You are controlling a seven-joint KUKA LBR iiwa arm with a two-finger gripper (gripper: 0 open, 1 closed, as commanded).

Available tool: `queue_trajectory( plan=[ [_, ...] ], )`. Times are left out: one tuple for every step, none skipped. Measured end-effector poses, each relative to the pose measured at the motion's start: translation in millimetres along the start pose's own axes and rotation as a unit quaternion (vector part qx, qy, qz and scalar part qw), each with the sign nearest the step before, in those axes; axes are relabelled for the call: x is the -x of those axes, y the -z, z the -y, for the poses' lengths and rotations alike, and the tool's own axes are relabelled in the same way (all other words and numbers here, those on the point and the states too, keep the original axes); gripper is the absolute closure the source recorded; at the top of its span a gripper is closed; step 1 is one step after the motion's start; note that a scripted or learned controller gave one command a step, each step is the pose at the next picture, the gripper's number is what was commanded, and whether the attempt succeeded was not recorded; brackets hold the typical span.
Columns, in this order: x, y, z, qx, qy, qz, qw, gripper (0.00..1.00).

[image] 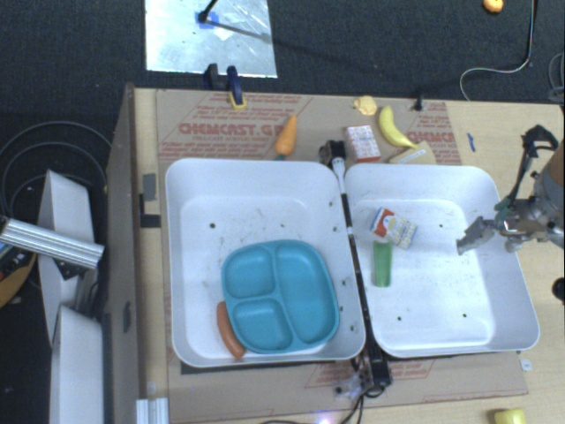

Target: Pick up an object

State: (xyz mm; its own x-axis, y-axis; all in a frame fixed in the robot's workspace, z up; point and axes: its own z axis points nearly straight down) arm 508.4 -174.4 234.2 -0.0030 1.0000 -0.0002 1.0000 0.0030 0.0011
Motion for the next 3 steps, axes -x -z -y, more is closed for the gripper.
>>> queue_trajectory(
  plan=[
    [-71.1,-47.5,-17.8,-0.001,0.004,-0.002,1.0000,0.00],
    [-88.1,-128.5,-46.2,-0.002,0.002,-0.001,1.0000,0.00],
    [-39.5,-151.0,20.2,-0.002,-0.004,0.000,1.0000,0.00]
  ],
)
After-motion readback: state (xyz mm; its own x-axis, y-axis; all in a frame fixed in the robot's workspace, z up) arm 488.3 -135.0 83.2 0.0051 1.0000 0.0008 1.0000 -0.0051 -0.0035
